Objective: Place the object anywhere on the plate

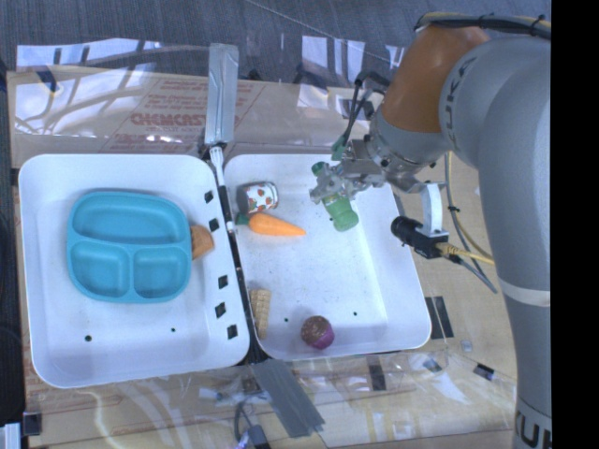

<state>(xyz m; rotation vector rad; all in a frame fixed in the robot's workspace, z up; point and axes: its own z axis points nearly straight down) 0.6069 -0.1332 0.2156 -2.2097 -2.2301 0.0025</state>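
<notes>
Grey arm (505,110); green bottle (342,211) tilted, base lower right.

Red print runs across the flattened cardboard sheet (140,110) lying behind the left bin, at about eleven o'clock in the camera view; one word there looks like "CHEMCAST", though the letters are faint and the smaller lines around it are too blurred to read; dark letters stand on the grey arm (505,148) at two o'clock and again at five o'clock by the lower edge, seemingly parts of "KUKA", only partly legible.
</notes>
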